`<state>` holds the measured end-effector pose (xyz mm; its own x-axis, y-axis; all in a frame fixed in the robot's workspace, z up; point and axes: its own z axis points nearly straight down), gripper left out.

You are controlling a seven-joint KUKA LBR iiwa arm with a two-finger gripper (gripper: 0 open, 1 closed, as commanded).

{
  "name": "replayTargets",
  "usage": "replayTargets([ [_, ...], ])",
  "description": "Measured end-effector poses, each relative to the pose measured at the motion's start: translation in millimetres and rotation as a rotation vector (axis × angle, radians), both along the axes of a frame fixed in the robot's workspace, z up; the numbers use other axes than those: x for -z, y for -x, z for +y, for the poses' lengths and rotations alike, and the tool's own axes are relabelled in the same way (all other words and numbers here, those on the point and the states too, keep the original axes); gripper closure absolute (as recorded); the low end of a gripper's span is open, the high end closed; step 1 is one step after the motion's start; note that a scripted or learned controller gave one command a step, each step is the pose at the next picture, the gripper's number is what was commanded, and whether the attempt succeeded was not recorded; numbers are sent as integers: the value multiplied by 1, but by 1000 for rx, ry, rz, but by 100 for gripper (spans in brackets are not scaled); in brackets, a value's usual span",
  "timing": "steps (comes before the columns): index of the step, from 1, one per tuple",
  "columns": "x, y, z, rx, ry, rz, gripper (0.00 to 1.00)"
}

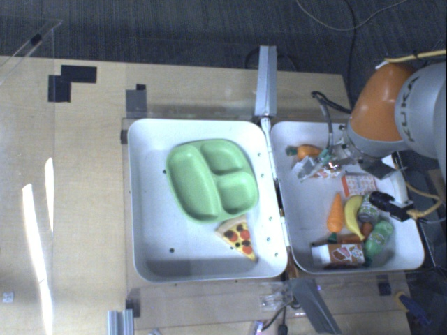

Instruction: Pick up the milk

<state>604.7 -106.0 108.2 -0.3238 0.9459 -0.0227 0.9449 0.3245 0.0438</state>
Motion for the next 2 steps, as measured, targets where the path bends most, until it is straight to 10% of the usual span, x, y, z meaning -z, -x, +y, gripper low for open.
replayTargets([
  [1, -13, -1, -3, 0, 4, -2, 100],
  [2, -15, -3, -3, -1, 6, -12, 0],
])
